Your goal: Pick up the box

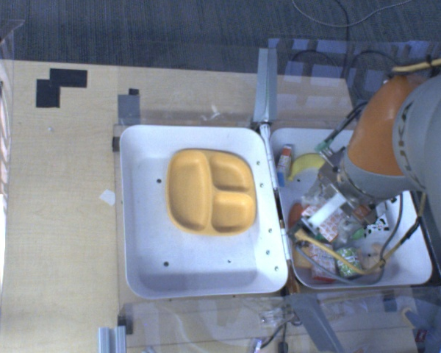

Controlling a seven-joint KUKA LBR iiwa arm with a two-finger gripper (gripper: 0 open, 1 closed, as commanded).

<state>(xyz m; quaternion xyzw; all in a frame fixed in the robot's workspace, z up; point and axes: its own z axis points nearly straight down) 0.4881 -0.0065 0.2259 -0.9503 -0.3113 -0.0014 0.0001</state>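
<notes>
Fig.: my gripper (339,194) sits low in the right bin (420,269); opening can't be told. Box (322,219), white w/ red print, lies just near-left of it amid clutter (338,259), long axis near-left to far-right.

The shallow white plastic bin on the left (132,219) is looking smooth and faintly shiny. The yellow three-part plastic tray (209,191) in it is showing a satin sheen. The pale wood-grain desk (59,197) is looking smooth and matt, as are the black tape patches (59,87) at its far left. The dark floor carpet (169,13) is showing a ribbed weave. In the white plastic bin on the right (419,267), crinkled wrappers (338,256) are glinting beside a small white box with red print (325,213), seemingly card. The arm's orange band (375,134) is shining glossily.
</notes>
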